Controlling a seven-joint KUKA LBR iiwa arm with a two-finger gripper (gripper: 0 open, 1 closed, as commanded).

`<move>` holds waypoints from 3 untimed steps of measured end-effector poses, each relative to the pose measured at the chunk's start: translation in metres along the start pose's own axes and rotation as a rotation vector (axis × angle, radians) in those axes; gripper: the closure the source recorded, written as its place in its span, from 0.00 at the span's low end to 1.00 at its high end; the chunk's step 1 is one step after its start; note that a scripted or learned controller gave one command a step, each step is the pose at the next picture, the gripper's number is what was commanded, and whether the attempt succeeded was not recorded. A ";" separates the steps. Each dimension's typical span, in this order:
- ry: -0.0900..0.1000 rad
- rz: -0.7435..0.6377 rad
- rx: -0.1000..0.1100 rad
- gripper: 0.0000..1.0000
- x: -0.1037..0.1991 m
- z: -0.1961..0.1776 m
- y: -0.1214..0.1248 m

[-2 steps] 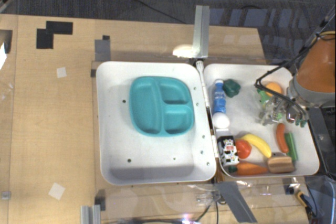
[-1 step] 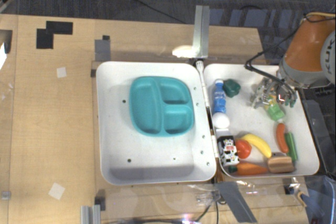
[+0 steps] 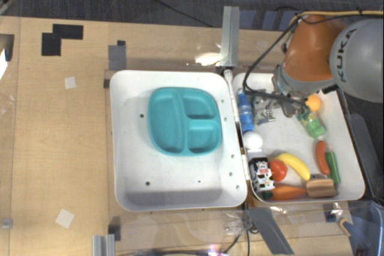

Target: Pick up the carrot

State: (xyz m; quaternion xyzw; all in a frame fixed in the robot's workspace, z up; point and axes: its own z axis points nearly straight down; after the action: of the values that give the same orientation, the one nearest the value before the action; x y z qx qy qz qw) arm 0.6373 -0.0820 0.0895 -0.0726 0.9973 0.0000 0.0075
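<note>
along the near edge of the right bin (image 3: 354,186) lies the carrot (image 3: 288,192), between a small black-and-white toy (image 3: 261,172) on its left and a brown block (image 3: 320,187) on its right, a banana (image 3: 294,165) just beyond it. far up the same bin hangs the gripper (image 3: 271,112), well apart from the carrot; whether its fingers stand wide or narrow cannot be told. left bin (image 3: 129,183) carries a teal divided plate (image 3: 183,120).

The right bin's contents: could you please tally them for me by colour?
Orange: 2, the carrot and a round fruit
Red: 2, a tomato and a sausage
Green: 2, a bottle and a long pod
Yellow: 1, a banana
Blue: 1, a tube
White: 1, a ball
Brown: 1, a block
Black-and-white: 1, a small toy
Total: 11
</note>
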 end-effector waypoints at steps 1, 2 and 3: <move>0.004 -0.229 0.002 1.00 0.042 -0.039 -0.061; -0.002 -0.440 0.003 1.00 0.010 -0.002 -0.002; 0.003 -0.796 -0.001 1.00 0.057 -0.060 -0.012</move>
State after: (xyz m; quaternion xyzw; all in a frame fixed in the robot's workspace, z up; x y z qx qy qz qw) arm 0.5814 -0.1022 0.1482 -0.4535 0.8912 -0.0027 0.0053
